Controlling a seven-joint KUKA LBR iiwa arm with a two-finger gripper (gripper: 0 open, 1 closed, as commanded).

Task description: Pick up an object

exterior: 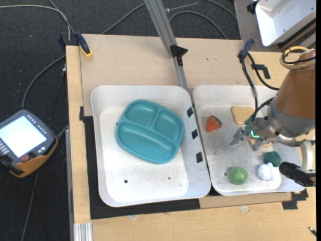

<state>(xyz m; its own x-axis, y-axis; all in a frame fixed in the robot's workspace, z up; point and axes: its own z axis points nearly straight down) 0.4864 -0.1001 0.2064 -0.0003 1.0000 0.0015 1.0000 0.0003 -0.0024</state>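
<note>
While the left bin (108, 185) carries a teal divided plate (150, 130), the right bin (220, 97) at the frame's right holds a red strawberry (213, 124), tan piece (242, 114), green ball (237, 175), dark green item (272, 158) and white item (265, 172). Among them the end effector (247, 136) hangs; whether it grips anything, I cannot tell.

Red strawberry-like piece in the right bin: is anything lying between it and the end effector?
Nothing visible does. The red piece lies near the right bin's left wall, and the end effector sits to its right over bare bin floor. The tan piece and green ball lie off that line.
</note>
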